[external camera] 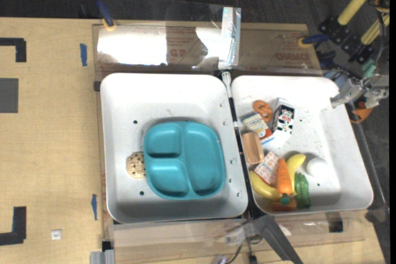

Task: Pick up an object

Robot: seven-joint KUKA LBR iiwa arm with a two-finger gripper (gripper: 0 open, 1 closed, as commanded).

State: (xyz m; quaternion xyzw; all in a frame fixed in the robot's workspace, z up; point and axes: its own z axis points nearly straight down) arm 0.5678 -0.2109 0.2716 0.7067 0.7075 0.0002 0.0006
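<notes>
The right bin (346,151) holds several toy foods heaped at its near left side: an orange carrot (283,177), a yellow banana (265,187), a green vegetable (302,189), a white ball (316,167), a brown block (250,146) and a black-and-white carton (284,119). My gripper (344,97) hangs at the far right rim of this bin, apart from the heap. Nothing is seen held in it.
In the left bin (117,108) lie a teal divided plate (184,159) and a round cookie (135,164) beside it. A clear panel (167,40) stands behind the bins. Yellow and black equipment (356,15) sits at the back right.
</notes>
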